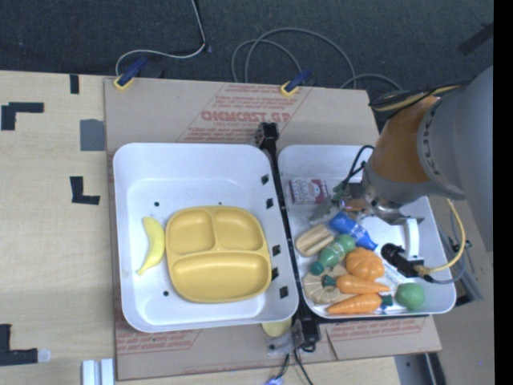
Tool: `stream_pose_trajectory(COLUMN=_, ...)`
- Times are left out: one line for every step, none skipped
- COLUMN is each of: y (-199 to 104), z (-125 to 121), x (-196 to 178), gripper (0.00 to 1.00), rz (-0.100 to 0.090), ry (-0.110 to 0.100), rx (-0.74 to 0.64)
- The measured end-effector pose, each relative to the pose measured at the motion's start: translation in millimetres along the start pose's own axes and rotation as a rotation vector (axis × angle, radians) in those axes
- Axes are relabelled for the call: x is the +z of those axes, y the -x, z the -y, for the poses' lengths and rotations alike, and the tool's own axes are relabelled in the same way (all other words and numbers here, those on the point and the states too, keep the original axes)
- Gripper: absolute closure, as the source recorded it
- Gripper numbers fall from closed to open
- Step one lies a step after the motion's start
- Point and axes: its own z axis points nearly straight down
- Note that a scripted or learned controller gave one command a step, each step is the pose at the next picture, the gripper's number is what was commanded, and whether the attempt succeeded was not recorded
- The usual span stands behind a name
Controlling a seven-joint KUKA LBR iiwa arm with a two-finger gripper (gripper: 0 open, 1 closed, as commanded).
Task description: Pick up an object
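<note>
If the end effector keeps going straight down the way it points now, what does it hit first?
Most likely the blue toy lying just under the end effector in the right bin, with the hot dog bun beside it. Depth is hard to judge from this slanted view.

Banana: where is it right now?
The banana lies in the left bin, by its left wall, just left of the yellow divided plate.

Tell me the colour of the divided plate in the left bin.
Yellow. The divided plate shows plainly in the camera view.
</note>
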Motion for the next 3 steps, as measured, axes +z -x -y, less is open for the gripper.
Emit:
stream_pose_trajectory(y=-8.0, z=-92.3, x=3.3, gripper=0.00, rz=-0.002, ry=-0.009, rx=-0.004)
stream_pose_trajectory(y=-6.8, z=-89.8, x=-4.9, gripper=1.00, rz=-0.001, ry=-0.012, rx=-0.003)
stream_pose_trajectory(y=-76.6, z=-37.1, x=-103.6, gripper=1.00, rz=-0.008, ry=-0.010, rx=-0.006)
